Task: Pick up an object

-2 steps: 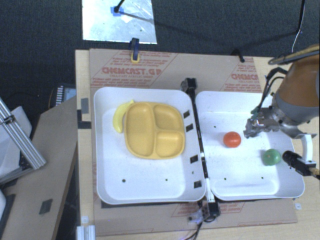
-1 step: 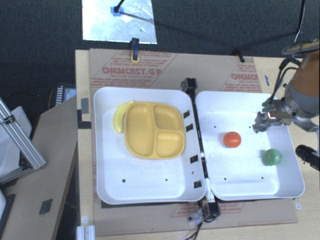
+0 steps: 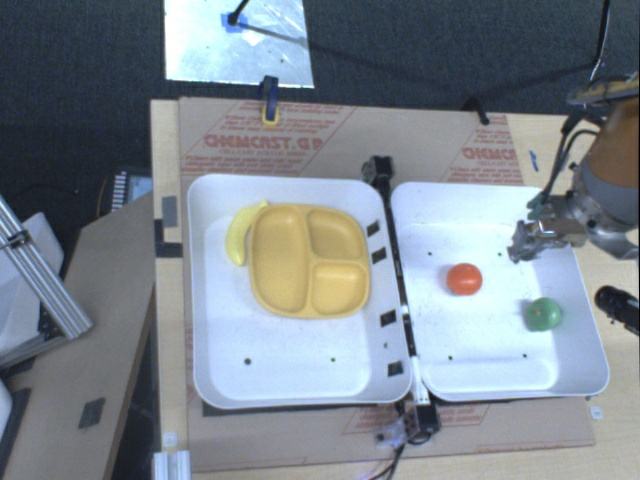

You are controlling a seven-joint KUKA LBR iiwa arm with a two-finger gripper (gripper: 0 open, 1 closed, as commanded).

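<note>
A red tomato-like ball [image 3: 463, 279] lies in the middle of the right bin [image 3: 470, 378]. A green round fruit [image 3: 543, 314] sits to its right, near that bin's right wall. In the left bin [image 3: 215, 368] a yellow divided plate [image 3: 305, 260] rests with a yellow banana [image 3: 238, 232] tucked against its left rim. My gripper [image 3: 527, 242] hangs over the right bin's upper right part, above and to the right of the red ball and above the green fruit. Nothing shows between its fingers.
A black divider with clips [image 3: 392, 268] runs between the two bins. The bins sit on a cardboard sheet [image 3: 300, 138]. A shiny metal plate [image 3: 238, 26] lies on the dark floor behind. An aluminium frame [image 3: 35, 268] stands at the left.
</note>
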